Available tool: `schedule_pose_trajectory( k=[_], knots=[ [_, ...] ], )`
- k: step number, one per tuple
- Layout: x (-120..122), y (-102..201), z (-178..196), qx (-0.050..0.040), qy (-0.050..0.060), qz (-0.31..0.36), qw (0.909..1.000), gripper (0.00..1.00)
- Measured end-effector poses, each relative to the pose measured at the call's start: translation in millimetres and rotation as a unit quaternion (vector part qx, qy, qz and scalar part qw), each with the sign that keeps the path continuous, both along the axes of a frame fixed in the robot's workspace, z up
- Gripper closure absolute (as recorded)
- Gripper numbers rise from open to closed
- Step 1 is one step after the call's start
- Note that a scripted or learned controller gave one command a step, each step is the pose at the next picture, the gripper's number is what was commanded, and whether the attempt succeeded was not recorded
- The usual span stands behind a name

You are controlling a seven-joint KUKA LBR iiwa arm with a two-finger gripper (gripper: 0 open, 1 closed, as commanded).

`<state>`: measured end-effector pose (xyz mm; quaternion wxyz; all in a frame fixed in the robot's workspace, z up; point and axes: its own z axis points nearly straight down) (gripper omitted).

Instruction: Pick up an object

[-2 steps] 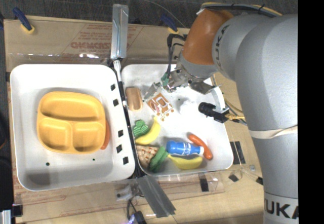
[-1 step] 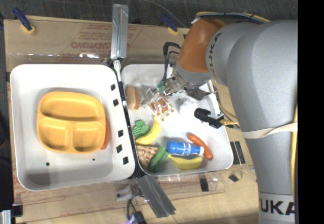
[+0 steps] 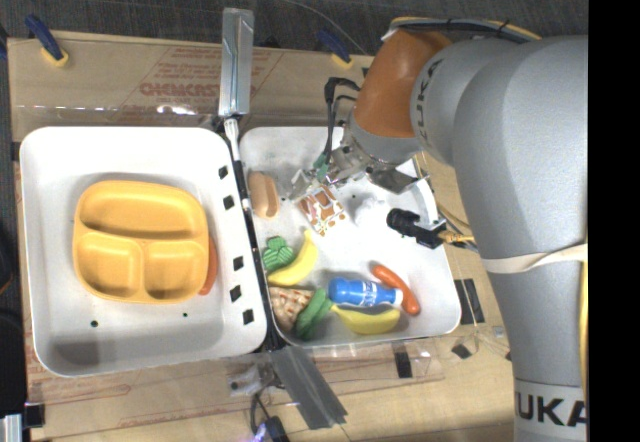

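Note:
My gripper [image 3: 322, 173] hangs low over the back half of the right bin [image 3: 440, 302], reaching in from under the orange wrist band. Just in front of it and touching or nearly touching lies a small brown and white checkered piece [image 3: 323, 209]. A brown sausage-shaped toy [image 3: 263, 195] lies to its left by the bin wall. Toward the front are a yellow banana [image 3: 298, 266] with a green piece [image 3: 277, 252] beside it, a blue bottle [image 3: 363, 294], a red-orange stick [image 3: 393, 284], a yellow curved piece [image 3: 368, 321] and a tan textured toy [image 3: 288, 302].
The left bin [image 3: 40, 230] holds a yellow divided tray [image 3: 142, 240]. A ridge with black clips [image 3: 236, 230] separates the two bins. The big grey arm [image 3: 520, 150] covers the right side of the bench.

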<state>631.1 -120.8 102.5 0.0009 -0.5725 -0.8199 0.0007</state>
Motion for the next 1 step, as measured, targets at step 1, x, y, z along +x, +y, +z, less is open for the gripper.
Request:
schedule_pose_trajectory(
  k=[1],
  knots=[
    [-5.4, 54.1, 92.5, 0.0002, -0.003, -0.083, 0.9965, 1.0]
  ],
)
